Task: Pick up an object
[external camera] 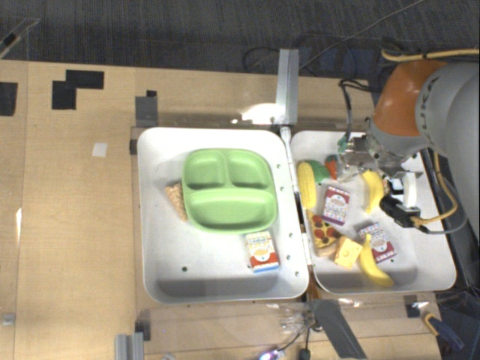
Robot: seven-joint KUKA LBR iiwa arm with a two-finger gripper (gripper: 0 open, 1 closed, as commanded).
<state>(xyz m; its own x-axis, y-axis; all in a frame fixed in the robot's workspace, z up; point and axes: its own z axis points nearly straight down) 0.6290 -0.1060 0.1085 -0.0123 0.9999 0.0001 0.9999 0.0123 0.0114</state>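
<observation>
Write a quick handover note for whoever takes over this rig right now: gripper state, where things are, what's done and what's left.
Gripper: low over the right bin's far end; jaw state can't be told, nothing seen held.
Right bin: corn cob, two bananas, two small cartons, cheese wedge.
Left bin: green divided plate, juice carton.
Done: no pick evident.
Left: grasp and lift one object.

Cut off by the right edge: arm (442,103). Half hidden beneath the green plate (229,188): a brownish item (175,199), kind unclear. Under the wrist, gripper (358,158) fingers indistinct; green thing (321,169) beside corn (307,184) partly covered.
</observation>
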